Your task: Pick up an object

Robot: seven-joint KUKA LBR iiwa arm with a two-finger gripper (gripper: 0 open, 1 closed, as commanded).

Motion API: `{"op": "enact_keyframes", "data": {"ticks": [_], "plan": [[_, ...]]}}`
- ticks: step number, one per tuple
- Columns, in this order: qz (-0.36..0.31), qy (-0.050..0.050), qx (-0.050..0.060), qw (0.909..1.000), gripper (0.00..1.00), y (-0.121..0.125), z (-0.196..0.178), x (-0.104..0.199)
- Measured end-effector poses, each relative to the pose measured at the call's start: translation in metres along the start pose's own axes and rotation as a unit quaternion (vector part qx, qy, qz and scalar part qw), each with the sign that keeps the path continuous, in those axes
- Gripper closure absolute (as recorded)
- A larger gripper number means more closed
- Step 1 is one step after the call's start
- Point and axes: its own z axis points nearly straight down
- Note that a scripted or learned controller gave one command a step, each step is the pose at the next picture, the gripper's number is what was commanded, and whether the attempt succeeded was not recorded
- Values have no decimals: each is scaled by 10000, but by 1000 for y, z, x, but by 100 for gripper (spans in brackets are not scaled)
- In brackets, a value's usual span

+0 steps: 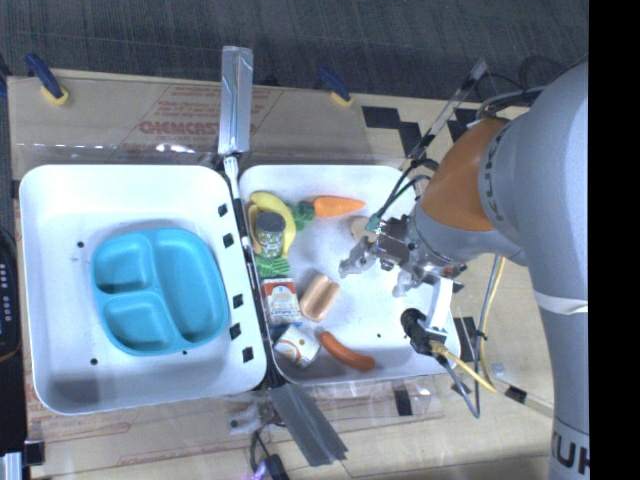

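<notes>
The right bin (390,183) holds several toy foods. A yellow banana (270,208), an orange carrot (338,206) and a small jar (269,234) lie at its far left. A tan bun (318,296), a red packet (281,301), a reddish sausage (347,352) and a white-and-orange ball (296,346) lie nearer the front. My gripper (378,273) hangs over the bin's middle, right of the bun and below the carrot. Its fingers stand open, with only white bin floor between them.
The left bin (50,208) holds a blue divided tray (160,290). A metal divider (236,98) rises between the bins at the back. The grey arm with its orange band (465,183) covers the right bin's right side, with cables trailing toward the front right.
</notes>
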Motion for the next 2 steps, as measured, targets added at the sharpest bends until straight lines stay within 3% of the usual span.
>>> {"op": "enact_keyframes", "data": {"ticks": [1,2], "plan": [[1098,0,8,9940,0,24,2,-12],[342,6,22,9994,0,-31,20,-36]]}}
